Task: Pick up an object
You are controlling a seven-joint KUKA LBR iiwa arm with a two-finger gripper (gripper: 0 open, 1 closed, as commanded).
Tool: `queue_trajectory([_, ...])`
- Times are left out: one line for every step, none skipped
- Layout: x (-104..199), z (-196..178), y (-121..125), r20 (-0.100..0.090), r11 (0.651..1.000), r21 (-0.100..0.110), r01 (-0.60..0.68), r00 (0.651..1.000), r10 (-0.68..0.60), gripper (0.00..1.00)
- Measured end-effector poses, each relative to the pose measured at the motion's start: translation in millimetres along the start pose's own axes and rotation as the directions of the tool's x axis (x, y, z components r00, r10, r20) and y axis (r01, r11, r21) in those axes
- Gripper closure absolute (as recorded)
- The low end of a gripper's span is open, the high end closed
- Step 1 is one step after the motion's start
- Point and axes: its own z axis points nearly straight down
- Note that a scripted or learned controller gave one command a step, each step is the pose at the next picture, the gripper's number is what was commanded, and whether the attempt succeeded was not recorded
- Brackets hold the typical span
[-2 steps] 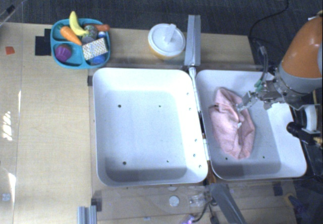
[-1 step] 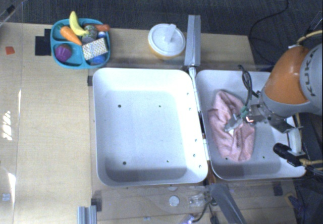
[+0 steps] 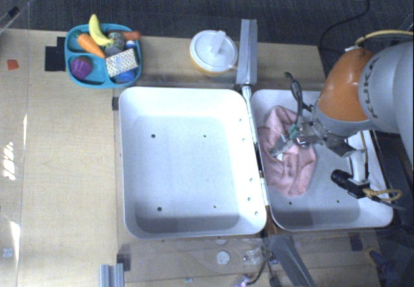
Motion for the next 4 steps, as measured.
queue_trajectory([9,-2,-58,0.001,1.0,-0.002,0.004,1.0,-0.004,0.0])
queue_trajectory([9,-14,-53,0.003,1.0,-0.012,0.006,1.0,-0.006,1.0])
queue_trajectory([33,-95,-36,-0.001,0.99,0.012,-0.14,0.99,0.14,1.0])
queue_trajectory([28,-119,-55,-0.003,0.999,0.012,0.03,1.0,-0.03,1.0])
